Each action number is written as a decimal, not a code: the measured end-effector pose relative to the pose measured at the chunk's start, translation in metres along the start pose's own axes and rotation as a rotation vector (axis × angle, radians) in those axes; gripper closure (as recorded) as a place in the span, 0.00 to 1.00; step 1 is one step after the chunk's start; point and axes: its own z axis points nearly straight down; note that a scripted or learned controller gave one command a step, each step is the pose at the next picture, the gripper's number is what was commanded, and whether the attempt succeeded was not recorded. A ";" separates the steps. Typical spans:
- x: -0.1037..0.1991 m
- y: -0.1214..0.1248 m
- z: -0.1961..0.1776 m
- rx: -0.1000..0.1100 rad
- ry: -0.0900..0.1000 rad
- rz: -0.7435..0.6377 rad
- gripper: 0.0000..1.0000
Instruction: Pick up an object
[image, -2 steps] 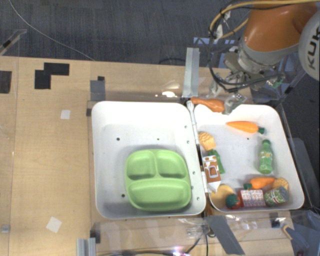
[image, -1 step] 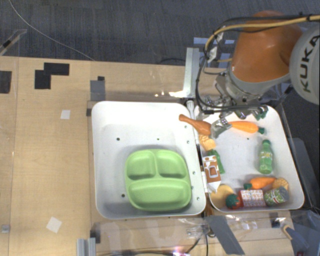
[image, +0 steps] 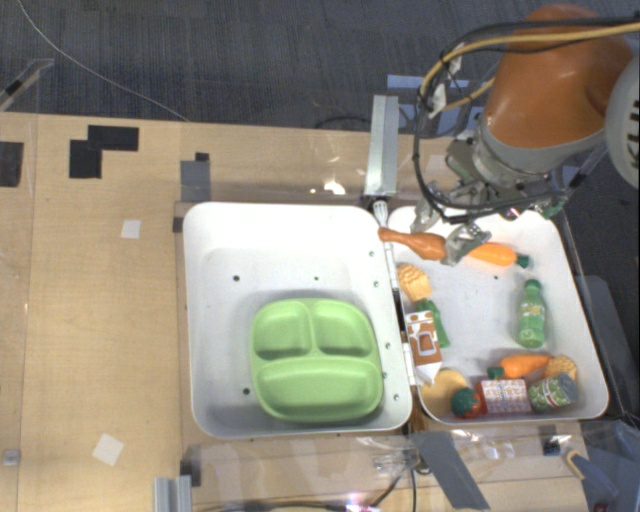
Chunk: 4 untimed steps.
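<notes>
Pale wooden bench (image: 90, 330) under an overhead camera, with two shallow white bins side by side and bare wood wide open to the left. Nearest, in the left bin (image: 215, 250), a green divided plate (image: 316, 358) close to the near wall, with free white floor on its left and far sides. Packed along the near wall of the right bin (image: 578, 290): a yellow piece (image: 449, 380), a red-and-green piece (image: 465, 402), a pink box (image: 505, 396), a green can (image: 551, 393) and a small carrot (image: 525, 365), all close together or touching. Farther in, a juice carton (image: 425, 336) and a bread-like piece (image: 412, 281) beside the dividing wall, a green bottle (image: 530, 312) towards the right wall, and open floor between them. At the far end, a toy drumstick (image: 412, 242) lying across the dividing wall, and an orange carrot (image: 492, 255) just to the right. Hovering between those two, the gripper (image: 448, 235), very close to both; open or closed impossible to tell, nothing visibly gripped. Above, the orange-banded arm (image: 550, 85), reaching in from the right over dark carpet (image: 250, 50).
</notes>
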 end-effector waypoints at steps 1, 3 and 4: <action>-0.003 0.000 -0.013 0.006 -0.010 -0.001 1.00; 0.004 -0.025 0.000 -0.002 0.000 -0.097 1.00; -0.038 -0.027 -0.042 -0.001 -0.002 0.040 1.00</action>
